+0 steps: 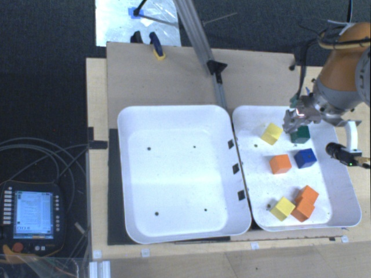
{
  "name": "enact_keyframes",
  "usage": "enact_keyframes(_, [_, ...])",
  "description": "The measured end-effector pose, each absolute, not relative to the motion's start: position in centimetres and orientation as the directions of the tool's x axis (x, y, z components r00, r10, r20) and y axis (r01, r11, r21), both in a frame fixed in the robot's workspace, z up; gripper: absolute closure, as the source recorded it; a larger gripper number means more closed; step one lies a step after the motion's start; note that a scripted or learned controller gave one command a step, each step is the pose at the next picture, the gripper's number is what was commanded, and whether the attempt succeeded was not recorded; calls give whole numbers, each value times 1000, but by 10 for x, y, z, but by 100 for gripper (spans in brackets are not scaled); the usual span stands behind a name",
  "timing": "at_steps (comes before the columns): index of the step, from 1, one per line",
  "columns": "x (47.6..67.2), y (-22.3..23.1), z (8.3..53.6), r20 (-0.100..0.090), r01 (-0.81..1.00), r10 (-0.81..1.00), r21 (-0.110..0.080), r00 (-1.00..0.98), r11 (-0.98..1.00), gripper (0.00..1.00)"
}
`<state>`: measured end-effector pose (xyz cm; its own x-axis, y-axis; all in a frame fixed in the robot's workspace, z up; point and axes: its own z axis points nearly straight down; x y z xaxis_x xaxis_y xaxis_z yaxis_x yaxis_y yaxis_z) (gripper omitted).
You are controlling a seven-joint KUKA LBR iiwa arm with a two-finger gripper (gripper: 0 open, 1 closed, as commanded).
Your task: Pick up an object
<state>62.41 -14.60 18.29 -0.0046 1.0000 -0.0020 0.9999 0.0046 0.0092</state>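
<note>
White right bin [342,210], claw [297,123] partly hiding green block [301,135]

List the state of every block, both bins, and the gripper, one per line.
gripper: low over the right bin's far side, right above the green block
green block: in bin, partly hidden under gripper
upper yellow block: loose, tilted
orange block: loose
blue block: loose
lower yellow block: touching the orange pair
orange pair: clustered together
right bin: holds all blocks
left bin: no blocks
</note>
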Motion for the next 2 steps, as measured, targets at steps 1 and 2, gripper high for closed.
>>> enact_keyframes(1, [620, -149, 229, -2, 1000, 1000, 7, -4, 4, 100])
enact_keyframes(2, [622, -150, 272, -2, 1000, 1000, 7, -5, 5, 100])
